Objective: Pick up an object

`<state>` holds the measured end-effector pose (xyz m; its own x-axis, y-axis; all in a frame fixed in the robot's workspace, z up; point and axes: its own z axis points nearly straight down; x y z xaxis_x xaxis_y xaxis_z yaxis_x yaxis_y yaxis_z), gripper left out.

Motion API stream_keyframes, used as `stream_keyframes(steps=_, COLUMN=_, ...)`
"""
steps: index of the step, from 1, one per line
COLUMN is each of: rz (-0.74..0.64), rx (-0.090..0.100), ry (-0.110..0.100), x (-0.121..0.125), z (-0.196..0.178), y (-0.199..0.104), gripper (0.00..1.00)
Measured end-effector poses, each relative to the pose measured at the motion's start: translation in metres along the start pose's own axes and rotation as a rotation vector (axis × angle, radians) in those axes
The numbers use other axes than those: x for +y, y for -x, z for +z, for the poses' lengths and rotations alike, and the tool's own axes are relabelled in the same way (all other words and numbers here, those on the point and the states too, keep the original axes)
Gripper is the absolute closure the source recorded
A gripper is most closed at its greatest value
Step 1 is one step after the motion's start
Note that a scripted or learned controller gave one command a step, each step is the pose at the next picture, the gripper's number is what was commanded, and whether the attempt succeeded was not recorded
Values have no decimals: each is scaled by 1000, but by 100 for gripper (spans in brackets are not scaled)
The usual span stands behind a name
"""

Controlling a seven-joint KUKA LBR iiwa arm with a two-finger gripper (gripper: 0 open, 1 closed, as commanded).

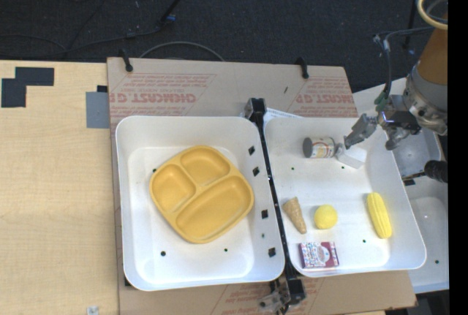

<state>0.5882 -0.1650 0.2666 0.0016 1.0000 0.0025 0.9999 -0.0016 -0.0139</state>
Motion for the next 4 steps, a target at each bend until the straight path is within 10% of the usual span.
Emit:
stream_keyframes(steps=1, rz=-2, rx=-2, ry=11, x=2, z=-6, y=0, gripper=0)
stream_keyframes(steps=4, rz=-1, rx=-1, ry=7, x=-6, z=173, y=-1, gripper=0)
